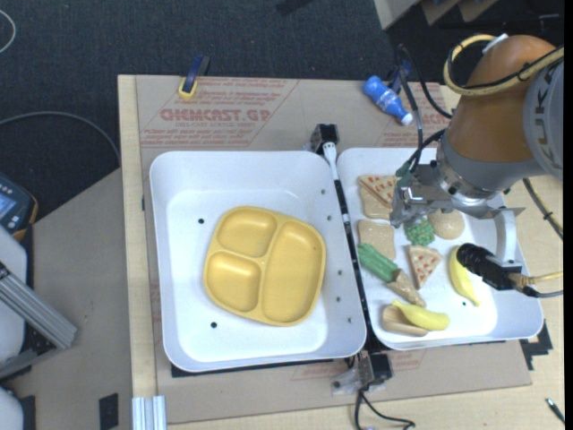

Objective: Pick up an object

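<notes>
While the grey arm with the orange band [501, 106] is reaching in from the right, here is what is showing:

Gripper: the two-finger gripper [414, 211] is hanging low over the right shallow white bin [519, 316], just above the green broccoli-like toy [419, 233]; I cannot tell if the fingers are spread or pinching.

Right bin contents: a waffle-patterned triangular toy slice [376, 191] is lying at the back left, a pale square cracker piece [376, 236] just in front of it, a green cucumber-shaped toy [377, 262] lying slantwise near the left wall, a triangular pizza-like slice [423, 263] near the middle, a yellow plastic banana [463, 279] to the right, a second yellow banana [421, 317] resting on a tan bread-like piece [400, 325] at the front.

Left bin: the left shallow white bin [179, 195] is holding a yellow three-compartment plastic tray [265, 264].

Surface: both bins are sitting side by side on a brown cardboard sheet with red print [215, 110]; a blue and white bottle-like item [388, 99] and a yellow and blue clamp [192, 77] are lying at its back edge.

Room: dark carpet floor [81, 34] is surrounding the bench, with a thin cable [54, 119] running across it.
</notes>
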Tool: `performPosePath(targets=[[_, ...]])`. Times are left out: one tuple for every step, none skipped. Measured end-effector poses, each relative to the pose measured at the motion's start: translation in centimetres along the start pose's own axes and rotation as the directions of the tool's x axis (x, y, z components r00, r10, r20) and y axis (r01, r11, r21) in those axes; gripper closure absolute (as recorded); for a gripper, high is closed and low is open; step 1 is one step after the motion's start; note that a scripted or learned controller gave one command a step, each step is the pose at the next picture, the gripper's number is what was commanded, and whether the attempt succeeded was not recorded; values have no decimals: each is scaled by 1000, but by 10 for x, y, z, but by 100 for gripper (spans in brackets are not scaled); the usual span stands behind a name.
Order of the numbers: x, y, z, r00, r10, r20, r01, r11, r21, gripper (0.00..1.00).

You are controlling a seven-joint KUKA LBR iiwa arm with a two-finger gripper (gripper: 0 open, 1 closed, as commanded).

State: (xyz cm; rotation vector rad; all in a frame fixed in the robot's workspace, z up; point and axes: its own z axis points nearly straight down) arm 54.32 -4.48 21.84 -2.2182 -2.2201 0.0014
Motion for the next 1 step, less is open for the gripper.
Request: performPosePath(targets=[[8, 13, -4, 1000, -1, 2, 1, 1000, -6, 100]])
